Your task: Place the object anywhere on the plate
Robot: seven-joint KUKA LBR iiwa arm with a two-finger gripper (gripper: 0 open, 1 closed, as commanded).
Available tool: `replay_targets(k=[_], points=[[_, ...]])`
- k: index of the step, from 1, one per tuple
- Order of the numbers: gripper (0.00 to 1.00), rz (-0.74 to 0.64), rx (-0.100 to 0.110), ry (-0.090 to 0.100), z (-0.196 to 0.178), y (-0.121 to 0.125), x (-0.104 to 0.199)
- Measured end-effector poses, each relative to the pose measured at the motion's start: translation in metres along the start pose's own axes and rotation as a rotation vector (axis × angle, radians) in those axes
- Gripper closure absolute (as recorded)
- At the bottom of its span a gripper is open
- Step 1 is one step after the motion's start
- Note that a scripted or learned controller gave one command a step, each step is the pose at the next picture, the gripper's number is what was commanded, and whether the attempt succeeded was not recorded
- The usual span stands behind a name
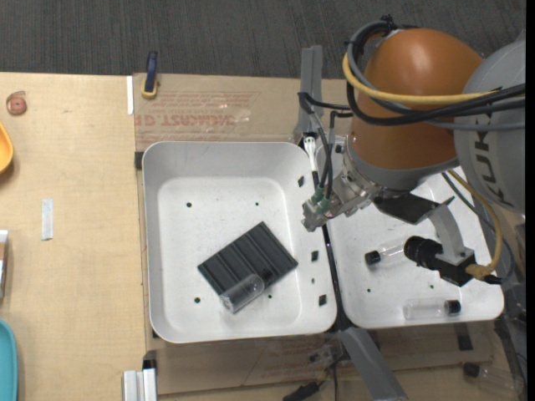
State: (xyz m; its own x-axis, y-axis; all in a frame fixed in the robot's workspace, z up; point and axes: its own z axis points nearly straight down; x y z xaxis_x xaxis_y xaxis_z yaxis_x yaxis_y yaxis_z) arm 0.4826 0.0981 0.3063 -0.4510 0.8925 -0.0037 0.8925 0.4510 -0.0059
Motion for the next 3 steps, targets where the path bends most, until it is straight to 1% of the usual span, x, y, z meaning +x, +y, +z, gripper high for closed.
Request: replay_targets(k=[1,2,3], points=[[1.00,-0.296,-0.003,0.004,0.0675,0.0081,-0.0413],[0.00,-0.297,-0.003,0.004,0.0674,0.0081,-0.0413],[1.00,-0.292,-0.002,0.004,0.0595,0.0080,-0.0428]])
